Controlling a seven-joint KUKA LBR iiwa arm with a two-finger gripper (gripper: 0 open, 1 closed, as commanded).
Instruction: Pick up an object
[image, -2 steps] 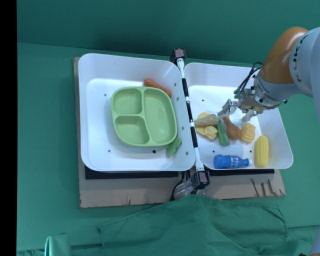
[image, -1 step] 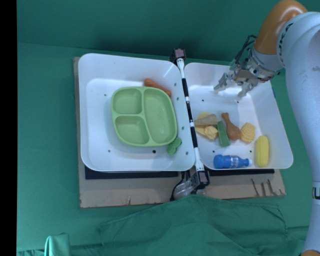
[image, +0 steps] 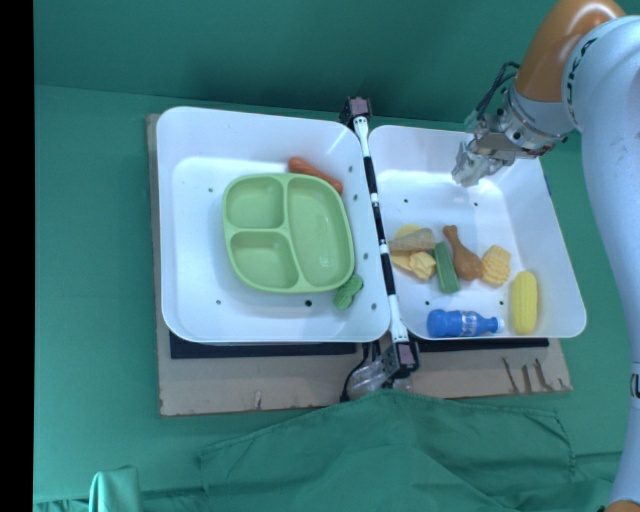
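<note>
Gripper (image: 470, 172) hovers over far end of right bin (image: 560, 240), above bare floor; nothing between fingers; whether they stand apart or together, cannot tell from this slant. Your targets lie toward near end of bin, well apart from gripper: drumstick (image: 461, 254), green stick (image: 446, 268), corn cob (image: 524, 301), blue bottle (image: 461, 323). Drumstick nearest, long axis running roughly away from gripper, slightly slanted. Judgement: you must travel toward near edge, then descend.
</note>
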